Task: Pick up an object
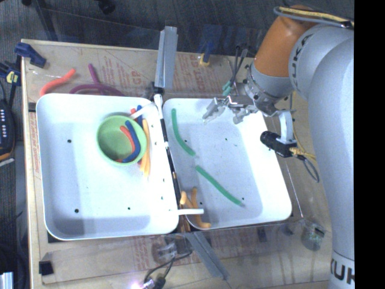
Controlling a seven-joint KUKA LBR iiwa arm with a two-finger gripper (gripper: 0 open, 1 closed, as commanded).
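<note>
Nearest the camera, at the lower rim of the right bin [283,212], an orange piece [194,198] lies in the corner by the divide, partly hidden under the rim so its shape is hard to make out; it sits well below and to the left of the pincer [227,109]. Just beyond it a long green strip [218,186] lies slantwise on the bin floor, thin and slightly wavy, below the pincer and apart from it. A second green strip [180,134], curved, lies closer, just down and left of the pincer's tips without touching them. The left bin [60,215], well to the pincer's left, holds a green bowl [122,139] with red and blue curved pieces inside and an orange stick [145,152] leaning at its right side; what else is tucked behind the bowl cannot be made out. The pincer hangs over the upper edge of the right bin, its metal fingers [212,109] spread apart and released, nothing between them. Farther off on the surface [120,56], beyond the left bin, lie an orange strip [58,82] and a purple tube [96,88], the tube partly cut off by the bin's rim.
</note>
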